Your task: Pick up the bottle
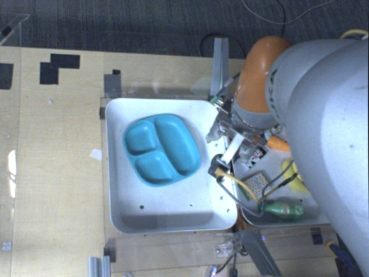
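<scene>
Grey arm [328, 131], nearest the lens, hides most of the right bin [271, 221]. The gripper [226, 133] hangs over the bins' shared edge; open or closed cannot be told. The green bottle [282, 210] lies sideways at that bin's front.

One fixed camera looks down at a slant on the bench [52, 172], left bin [124, 223] and right bin [271, 221]; the arm [328, 131] looms close at right.
</scene>
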Motion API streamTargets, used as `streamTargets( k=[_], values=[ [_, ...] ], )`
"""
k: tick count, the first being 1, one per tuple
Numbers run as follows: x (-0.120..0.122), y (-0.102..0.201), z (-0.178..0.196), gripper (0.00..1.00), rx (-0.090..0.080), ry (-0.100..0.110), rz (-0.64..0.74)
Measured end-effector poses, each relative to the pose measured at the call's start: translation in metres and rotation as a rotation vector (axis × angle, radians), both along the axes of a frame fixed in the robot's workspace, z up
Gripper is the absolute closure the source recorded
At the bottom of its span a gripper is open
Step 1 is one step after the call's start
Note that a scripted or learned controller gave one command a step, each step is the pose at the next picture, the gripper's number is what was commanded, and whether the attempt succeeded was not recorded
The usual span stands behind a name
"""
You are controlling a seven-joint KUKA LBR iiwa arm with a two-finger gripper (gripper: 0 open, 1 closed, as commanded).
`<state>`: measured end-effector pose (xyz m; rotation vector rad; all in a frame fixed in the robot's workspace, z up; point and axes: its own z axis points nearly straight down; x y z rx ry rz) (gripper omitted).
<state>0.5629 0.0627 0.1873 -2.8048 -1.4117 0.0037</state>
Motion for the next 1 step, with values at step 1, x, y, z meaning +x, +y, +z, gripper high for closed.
streamTargets(
  k=[1],
  values=[
    [-0.0211, 0.0079, -0.0036, 0.00, 0.000, 0.000, 0.069]
  ],
)
